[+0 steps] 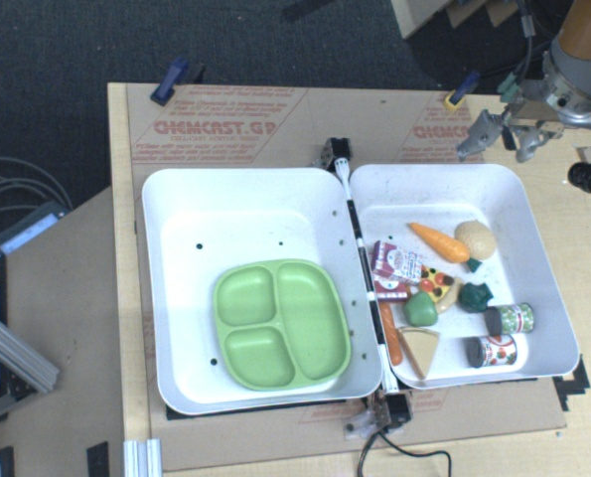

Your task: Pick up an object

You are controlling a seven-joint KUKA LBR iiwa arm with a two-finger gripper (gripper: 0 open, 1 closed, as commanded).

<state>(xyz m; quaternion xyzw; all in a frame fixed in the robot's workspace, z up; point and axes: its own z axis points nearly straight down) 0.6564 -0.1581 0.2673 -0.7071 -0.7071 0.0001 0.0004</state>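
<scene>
**Pincer high at upper right, toys waiting in the right bin**

Spread apart and holding nothing, the pincer point(501, 134) hangs at the upper right of the frame, just past the far rim of the right bin, with the grey arm point(576, 38) and its orange band rising behind it toward the corner.

By size, the bench point(265, 127) comes first, a pale board printed with red lettering that spans the middle of the frame. On it sit the two white bins side by side: the left bin point(176, 217) at centre and the right bin point(533, 227) at centre right, meeting along a dark seam.

A green divided plate point(280, 323) lies in the lower half of the left bin, its three compartments bare.

The task's things are all clustered in the middle and lower part of the right bin. A red and white packet point(394, 267) lies near the seam. An orange carrot point(440, 242) slants above it, just beside a pale round potato point(475, 238). Below sit a tan wedge point(420, 351), a green pepper point(421, 310), a pizza slice point(436, 286), a dark green piece point(475, 296), and two small cans point(492, 351) at lower right.
</scene>
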